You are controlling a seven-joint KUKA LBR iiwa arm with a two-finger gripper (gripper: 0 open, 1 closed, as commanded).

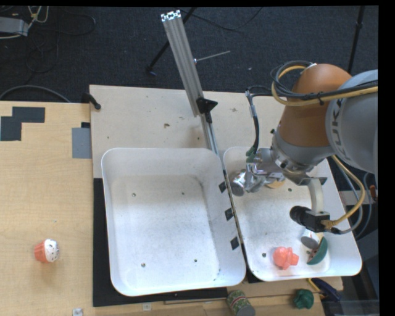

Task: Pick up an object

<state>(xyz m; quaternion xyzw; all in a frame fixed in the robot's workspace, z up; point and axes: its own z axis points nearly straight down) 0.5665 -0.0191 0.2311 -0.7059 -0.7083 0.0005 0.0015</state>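
Simply a lumpy coral-pink object (284, 257), right bin (345, 262).

This is a robotics lab. A grey and orange industrial arm (321, 117) reaches over a plywood bench (37, 185) that carries two shallow white bins (123, 166) side by side. An aluminium extrusion post (185, 62) slants up from the bench, cables (37, 18) trail over the dark carpeted floor (111, 43), and a stand's legs (162, 57) rest there.
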